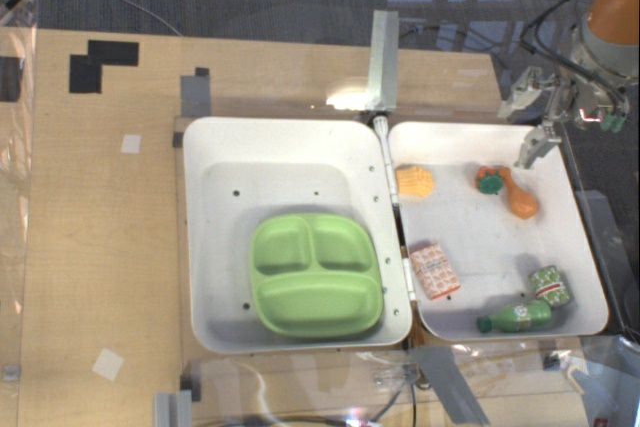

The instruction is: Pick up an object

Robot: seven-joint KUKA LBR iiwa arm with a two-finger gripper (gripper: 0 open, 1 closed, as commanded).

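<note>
Fingers [537, 147] of the gripper [540, 140] point down over the back of the right bin [592, 245], and from up here I honestly cannot tell whether they are spread or pressed together; I see nothing between them. Just beside and below the tips lies the toy carrot [512, 192], orange, tapered, green top toward the left, flat on the white floor, so I judge that as my likeliest target. Moving outward: a rounded, bumpy yellow-orange pastry-like piece [414, 181] sits near the divider, a flat red-and-white printed packet [434, 271] lower down, a green bottle [516, 317] on its side along the front wall, a small green can [549, 284] just above it. Everything looks loosely scattered, well apart, leaving me room around each. Over in the left bin [210, 215] rests a glossy green sectioned plate [315, 275].
</note>
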